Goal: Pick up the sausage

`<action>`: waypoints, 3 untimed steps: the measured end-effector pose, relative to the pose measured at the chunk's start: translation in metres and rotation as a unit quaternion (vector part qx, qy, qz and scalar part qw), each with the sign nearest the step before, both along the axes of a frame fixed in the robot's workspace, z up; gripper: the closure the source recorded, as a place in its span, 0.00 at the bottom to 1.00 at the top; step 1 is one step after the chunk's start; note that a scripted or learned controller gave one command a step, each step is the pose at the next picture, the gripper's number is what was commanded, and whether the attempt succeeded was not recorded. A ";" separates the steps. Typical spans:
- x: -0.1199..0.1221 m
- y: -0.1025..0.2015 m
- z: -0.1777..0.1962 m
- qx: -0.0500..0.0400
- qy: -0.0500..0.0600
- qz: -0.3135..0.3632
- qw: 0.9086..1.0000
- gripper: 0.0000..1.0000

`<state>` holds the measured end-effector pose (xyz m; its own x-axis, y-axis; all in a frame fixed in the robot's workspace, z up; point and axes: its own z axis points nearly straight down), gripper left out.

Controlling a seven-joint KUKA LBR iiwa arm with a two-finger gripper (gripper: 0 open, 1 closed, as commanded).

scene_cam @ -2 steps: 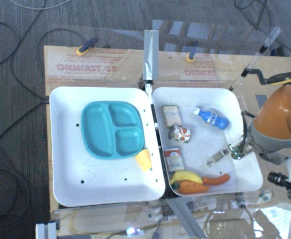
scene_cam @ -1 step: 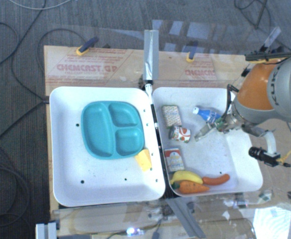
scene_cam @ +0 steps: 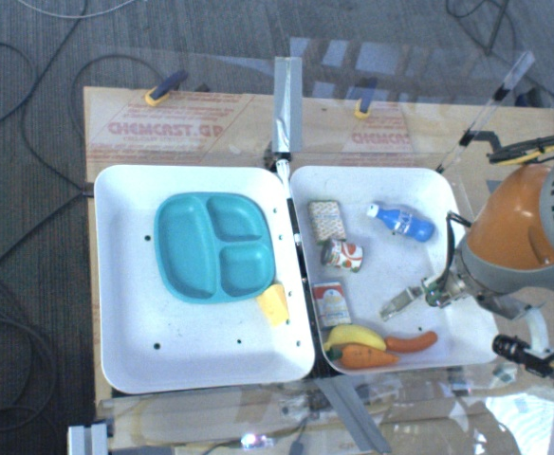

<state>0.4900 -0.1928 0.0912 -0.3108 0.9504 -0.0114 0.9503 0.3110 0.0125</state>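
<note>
Sausage (scene_cam: 412, 343), reddish and slim, was seen lying near the front edge of the right bin (scene_cam: 452, 193), its long axis running roughly left to right with a slight upward tilt toward the right. It was touched at its left end by a carrot (scene_cam: 367, 356), with a banana (scene_cam: 355, 336) just beside that. The pincer (scene_cam: 397, 302) was found just behind the sausage and slightly to its left, apart from it. Whether the pincer was released or clenched could not be told; nothing was seen grasped. A short move forward and down was judged to be needed.
</note>
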 end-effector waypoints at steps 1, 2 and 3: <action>0.002 -0.024 0.000 0.006 0.001 -0.001 1.000 0.00; 0.002 -0.024 0.000 0.007 0.000 -0.005 1.000 0.00; 0.004 -0.021 0.006 0.005 0.010 -0.043 0.999 0.00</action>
